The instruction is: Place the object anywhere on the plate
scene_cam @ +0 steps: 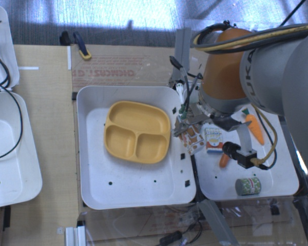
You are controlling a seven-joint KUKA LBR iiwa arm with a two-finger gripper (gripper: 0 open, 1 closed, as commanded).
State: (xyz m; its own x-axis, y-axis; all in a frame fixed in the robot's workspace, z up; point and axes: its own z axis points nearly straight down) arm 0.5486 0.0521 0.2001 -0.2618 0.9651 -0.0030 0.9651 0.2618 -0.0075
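A yellow three-compartment plate lies in the left white bin, toward its upper middle. My gripper hangs over the seam between the two bins, just right of the plate's right rim. A small brown-and-white patterned packet hangs tilted from the fingertips, above the bins' shared edge, and the gripper looks shut on its top. The orange-banded wrist hides the upper part of the gripper.
The right bin holds an orange carrot, a small white box, a small orange piece and a green-labelled can. A black cable fitting dangles over that bin. Cardboard lies behind the bins.
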